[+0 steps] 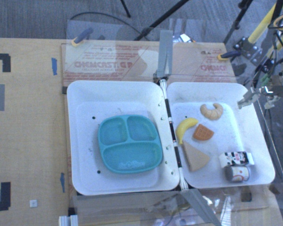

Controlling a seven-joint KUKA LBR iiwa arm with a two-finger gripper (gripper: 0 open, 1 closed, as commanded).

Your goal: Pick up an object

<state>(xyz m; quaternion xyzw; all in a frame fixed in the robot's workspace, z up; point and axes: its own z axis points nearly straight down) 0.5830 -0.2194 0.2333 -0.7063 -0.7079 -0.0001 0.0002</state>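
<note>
Two shallow white bins sit side by side. The right bin (254,140) holds all the small toys. A toy croissant (212,110) lies near its far edge, and a banana (185,127) and an orange waffle (203,133) sit near its middle. A tan wedge (196,155) lies toward its near edge, and a small carton (236,158) and a can (237,173) sit touching in its near right corner.

The gripper (254,97) hangs over the bin's far right rim; I cannot tell if it is apart or together. The croissant seems the nearest pick, a little way inward from the claw and apart from its neighbours. A good try would centre above it, then descend straight across its narrow middle.
</note>
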